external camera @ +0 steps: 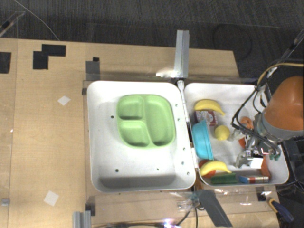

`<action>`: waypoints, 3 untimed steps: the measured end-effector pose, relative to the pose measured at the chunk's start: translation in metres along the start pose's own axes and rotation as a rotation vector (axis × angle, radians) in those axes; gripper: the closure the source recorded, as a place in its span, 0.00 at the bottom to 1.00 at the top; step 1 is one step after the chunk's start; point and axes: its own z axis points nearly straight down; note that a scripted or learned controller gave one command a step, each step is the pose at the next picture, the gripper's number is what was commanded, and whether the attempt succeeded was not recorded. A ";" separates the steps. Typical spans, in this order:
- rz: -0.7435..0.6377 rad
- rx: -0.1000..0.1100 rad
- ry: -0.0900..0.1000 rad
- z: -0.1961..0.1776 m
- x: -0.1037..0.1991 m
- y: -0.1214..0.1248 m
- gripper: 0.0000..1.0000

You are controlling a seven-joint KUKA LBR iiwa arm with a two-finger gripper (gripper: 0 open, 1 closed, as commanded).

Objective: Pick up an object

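Note:
My gripper (247,156) hangs over the right part of the right bin (237,93), under the grey wrist with the orange band (286,109). Its fingers point down near a white and red item at the bin's lower right. Left of it lie a yellow lemon (222,133), a banana (209,106) at the bin's top, a second banana (214,166) near the bottom, and a blue bowl (203,140) on its side against the left wall. A green marker (223,178) and a red-ended marker (254,178) lie along the front wall. An orange object (246,123) sits beside the wrist.
The left bin (102,127) holds a green divided plate (145,120). A metal post (182,53) stands behind the wall between the bins. Cables loop around the wrist at the right.

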 end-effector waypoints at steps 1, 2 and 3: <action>0.054 0.002 -0.004 0.000 0.002 0.003 0.00; 0.200 0.000 -0.002 0.000 -0.015 0.017 0.00; 0.385 -0.001 -0.007 0.000 0.003 0.016 0.00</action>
